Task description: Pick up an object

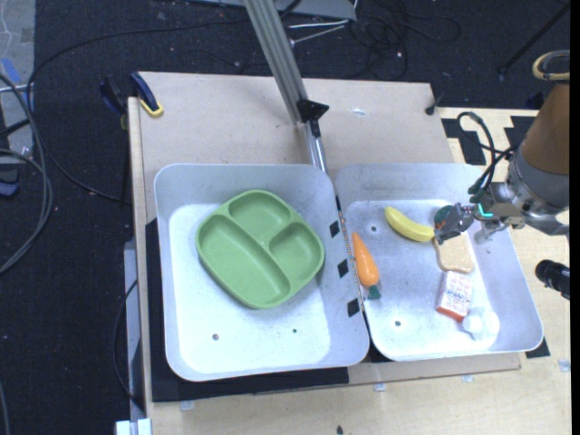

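Pincer (pixel 450 217): low over the right bin, close to that bin's back-right corner, at the end of the grey arm (pixel 544 166) reaching in from the tabletop's right edge; whether it is wide or narrow, I cannot tell.
Nearest thing: a tan slice of toast (pixel 456 254) lies just in front of the pincer, flat on the bin floor.
Next out: a yellow banana (pixel 408 225) just left of the pincer, towards the bin's back edge.
Further out: a small red and white carton (pixel 456 294) near the right bin's front-right corner; an orange carrot (pixel 364 261) by the bin's left wall.
Right bin (pixel 426 338): holds all four small things.
Left bin (pixel 254 343): holds a green divided plate (pixel 261 247), well apart from the pincer.
Step in hand: seemingly the descent towards a grasp; nothing looks lifted.
Next move: likely settle squarely over the toast or banana, close, then rise.
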Controlling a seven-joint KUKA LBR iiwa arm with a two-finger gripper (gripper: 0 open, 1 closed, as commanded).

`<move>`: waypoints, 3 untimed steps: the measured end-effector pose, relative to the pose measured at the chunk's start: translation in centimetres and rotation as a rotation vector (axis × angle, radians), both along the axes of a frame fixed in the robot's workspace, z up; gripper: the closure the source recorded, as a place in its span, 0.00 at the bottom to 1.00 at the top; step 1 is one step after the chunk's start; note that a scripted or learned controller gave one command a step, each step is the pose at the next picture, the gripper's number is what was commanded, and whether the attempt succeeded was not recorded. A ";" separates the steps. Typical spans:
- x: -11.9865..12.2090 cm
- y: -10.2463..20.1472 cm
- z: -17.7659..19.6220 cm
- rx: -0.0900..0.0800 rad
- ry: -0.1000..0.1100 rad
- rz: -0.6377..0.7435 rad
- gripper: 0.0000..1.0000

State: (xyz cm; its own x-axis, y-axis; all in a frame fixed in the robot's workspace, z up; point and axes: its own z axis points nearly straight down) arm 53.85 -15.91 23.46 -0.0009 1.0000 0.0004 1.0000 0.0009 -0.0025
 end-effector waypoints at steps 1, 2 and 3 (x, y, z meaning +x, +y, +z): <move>0.1 0.0 0.1 0.000 -0.002 0.000 0.00; 0.6 0.6 -4.5 0.000 0.001 0.000 0.00; 0.5 0.9 -10.9 0.001 0.003 -0.001 0.00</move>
State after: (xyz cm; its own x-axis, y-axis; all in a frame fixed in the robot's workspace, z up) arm 54.33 -14.99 12.52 0.0003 1.0000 0.0012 1.0000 -0.0003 -0.0054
